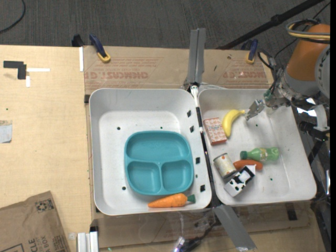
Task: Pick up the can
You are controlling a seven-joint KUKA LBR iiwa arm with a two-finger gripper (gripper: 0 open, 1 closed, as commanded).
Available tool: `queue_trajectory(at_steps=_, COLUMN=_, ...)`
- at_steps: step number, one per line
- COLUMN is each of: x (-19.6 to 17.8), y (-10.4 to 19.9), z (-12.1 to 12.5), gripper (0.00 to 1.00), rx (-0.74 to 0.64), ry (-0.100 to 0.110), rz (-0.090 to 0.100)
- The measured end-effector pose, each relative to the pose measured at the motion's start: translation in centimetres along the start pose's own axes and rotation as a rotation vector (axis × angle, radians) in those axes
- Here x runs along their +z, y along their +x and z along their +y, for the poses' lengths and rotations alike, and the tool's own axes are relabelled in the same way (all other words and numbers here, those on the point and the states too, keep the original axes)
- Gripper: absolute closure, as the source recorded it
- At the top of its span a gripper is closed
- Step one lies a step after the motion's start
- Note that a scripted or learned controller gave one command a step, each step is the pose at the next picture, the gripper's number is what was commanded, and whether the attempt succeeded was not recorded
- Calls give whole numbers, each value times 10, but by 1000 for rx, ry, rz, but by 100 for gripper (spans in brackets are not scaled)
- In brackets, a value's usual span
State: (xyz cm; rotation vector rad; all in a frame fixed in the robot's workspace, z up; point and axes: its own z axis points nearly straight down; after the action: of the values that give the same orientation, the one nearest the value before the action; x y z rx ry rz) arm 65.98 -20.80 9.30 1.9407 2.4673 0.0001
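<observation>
Left bin (105, 114): white, holding a teal divided plate (157, 161) and an orange carrot (168, 201) with a green tip at its front edge. Right bin (294, 182): white; yellow banana (231, 121); red-and-white patterned box (214, 130); silver-grey can (224, 165); green bottle (261, 154); orange-red item (247, 164); black-and-white patched item (240, 181). Bench (42, 140): pale tan wood, brown cardboard with red lettering at the rear edge. Arm (307, 51): orange band

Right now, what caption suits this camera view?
Gripper hovers by the banana; the can lies nearer the front.
</observation>
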Motion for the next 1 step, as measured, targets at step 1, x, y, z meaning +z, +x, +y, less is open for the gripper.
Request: queue_trajectory(at_steps=1, x=1, y=20, z=-108, gripper=0, rx=252, ry=4, rz=6)
